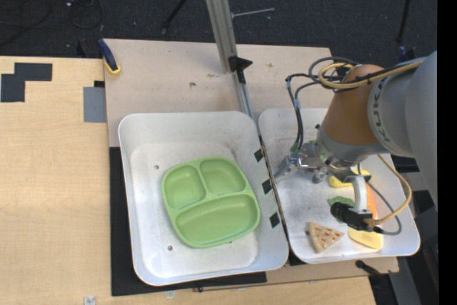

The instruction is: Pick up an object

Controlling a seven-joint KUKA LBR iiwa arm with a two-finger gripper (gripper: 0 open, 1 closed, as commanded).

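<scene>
Grey-armed, reaches into right bin with gripper low near its left wall, grip state impossible to tell, and has pizza slice flat toward front rim, down-right of gripper.

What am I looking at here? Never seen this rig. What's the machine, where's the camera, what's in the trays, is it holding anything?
There is one picture, from a fixed camera above the bench, looking down at a slant. The big grey and orange shape on the right is a robot arm. Its gripper, the metal tool at its tip, hangs low over the right bin.

Two shallow white bins sit side by side. The left bin holds a green divided plate. The right bin holds small toy foods: a pizza slice and a yellow piece near the front edge.

The job is to pick up an object. From this angle I cannot tell whether the gripper holds anything.
</scene>
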